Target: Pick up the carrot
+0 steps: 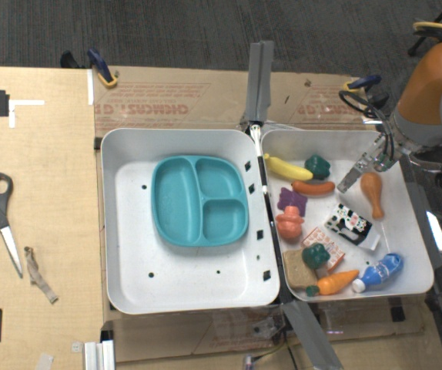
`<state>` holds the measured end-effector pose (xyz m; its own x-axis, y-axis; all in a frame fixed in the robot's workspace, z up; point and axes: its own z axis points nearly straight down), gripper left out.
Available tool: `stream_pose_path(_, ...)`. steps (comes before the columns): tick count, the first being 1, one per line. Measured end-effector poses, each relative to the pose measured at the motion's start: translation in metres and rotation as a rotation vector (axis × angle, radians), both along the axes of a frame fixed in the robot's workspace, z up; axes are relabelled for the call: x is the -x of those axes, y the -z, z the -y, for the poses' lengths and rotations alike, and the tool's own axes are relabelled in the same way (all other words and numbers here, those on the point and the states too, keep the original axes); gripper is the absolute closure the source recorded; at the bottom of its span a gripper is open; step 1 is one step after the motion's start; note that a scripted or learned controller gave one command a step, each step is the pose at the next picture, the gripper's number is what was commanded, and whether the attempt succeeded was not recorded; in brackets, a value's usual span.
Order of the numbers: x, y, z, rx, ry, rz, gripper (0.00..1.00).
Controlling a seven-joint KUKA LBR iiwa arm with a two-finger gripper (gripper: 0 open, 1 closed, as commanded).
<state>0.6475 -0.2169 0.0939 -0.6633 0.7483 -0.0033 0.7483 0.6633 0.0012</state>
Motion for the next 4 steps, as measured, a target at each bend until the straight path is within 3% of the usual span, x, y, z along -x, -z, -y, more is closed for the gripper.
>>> stream_pose_path(1,-0.002,-0.011,-0.001,0.004,-0.006,0.005,1.00)
stream_pose_path(2,0.037,-0.063,-0.068,-0.001,0.250,-0.003,1.00)
stream_pose_path(3,0.037,-0.062,-0.068,-0.001,0.250,-0.002,0.00)
stream_pose_path(4,0.027,-0.016,-0.037,-0.007,0.605,0.006,0.00)
